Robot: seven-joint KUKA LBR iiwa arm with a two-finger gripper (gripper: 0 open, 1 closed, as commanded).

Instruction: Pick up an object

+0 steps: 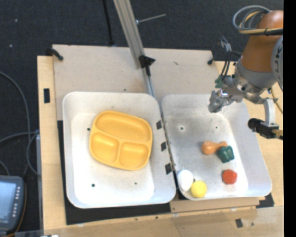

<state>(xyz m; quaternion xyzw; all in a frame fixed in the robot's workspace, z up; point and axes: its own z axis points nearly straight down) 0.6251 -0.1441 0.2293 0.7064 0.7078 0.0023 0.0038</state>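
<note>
In the right bin (187, 113) lie an orange pear-shaped toy (212, 146), a green pepper-like toy (225, 153), a red round toy (229, 177), a yellow ball (199, 188) and a white egg-like object (185, 179). My gripper (217, 103) hangs over the bin's far right part, well above and behind these objects. Nothing shows between its fingers, and their state is too small to read.
The left bin (79, 181) holds a yellow divided plate (121, 139). A slanted aluminium pole (130, 28) rises behind the bins. A monitor (5, 199) sits off the bench at lower left. Cables trail on the dark floor.
</note>
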